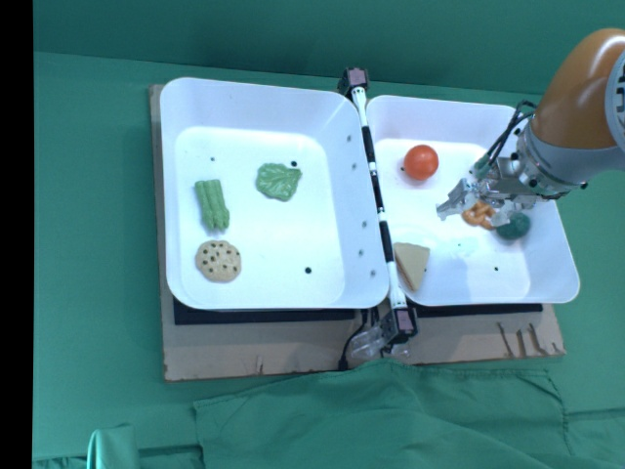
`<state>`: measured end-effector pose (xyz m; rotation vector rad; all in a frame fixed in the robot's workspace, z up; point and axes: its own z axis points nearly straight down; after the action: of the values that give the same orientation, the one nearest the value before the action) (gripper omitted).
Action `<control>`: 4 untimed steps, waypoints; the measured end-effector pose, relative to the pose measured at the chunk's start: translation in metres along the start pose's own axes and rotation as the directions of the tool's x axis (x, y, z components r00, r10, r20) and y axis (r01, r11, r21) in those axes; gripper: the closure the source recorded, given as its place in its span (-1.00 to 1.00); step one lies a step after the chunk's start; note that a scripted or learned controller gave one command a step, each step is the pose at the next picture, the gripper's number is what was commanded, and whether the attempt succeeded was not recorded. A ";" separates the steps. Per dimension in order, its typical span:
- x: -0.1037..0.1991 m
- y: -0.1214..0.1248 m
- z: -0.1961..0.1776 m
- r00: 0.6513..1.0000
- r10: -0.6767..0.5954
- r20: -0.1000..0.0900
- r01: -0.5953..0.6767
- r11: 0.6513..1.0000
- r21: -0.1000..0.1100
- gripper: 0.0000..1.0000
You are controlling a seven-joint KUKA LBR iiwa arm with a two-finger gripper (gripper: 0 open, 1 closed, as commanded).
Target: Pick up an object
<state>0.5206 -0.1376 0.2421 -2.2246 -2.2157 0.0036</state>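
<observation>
- Looking down from the camera view, we find the gripper (473,203) low over the right bin (547,283), the arm (576,106) reaching in from the right.
- We spot an orange object (478,215) right under the gripper, and a dark green object (514,227) just beside it; either could be the target.
- We cannot tell whether the gripper is released or clenched, or whether it has anything.
- A tomato (421,161) sits apart toward the bin's far side; a cheese wedge (411,264) lies near the divider.
- Over in the left bin (176,115) we see asparagus (212,204), a lettuce leaf (278,181) and a cookie (218,260), all untouched.
- As we judge it, nothing is lifted yet: the grab and the raise remain.
</observation>
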 end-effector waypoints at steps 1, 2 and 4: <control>-0.002 0.003 0.058 1.000 0.001 0.002 -0.001 1.000 -0.008 -1.00; -0.004 0.006 0.058 1.000 -0.001 0.002 0.001 1.000 -0.013 -1.00; -0.011 0.004 -0.003 1.000 0.000 0.003 0.001 1.000 -0.012 1.00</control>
<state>0.5247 -0.1483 0.2448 -2.2315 -2.2238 -0.0061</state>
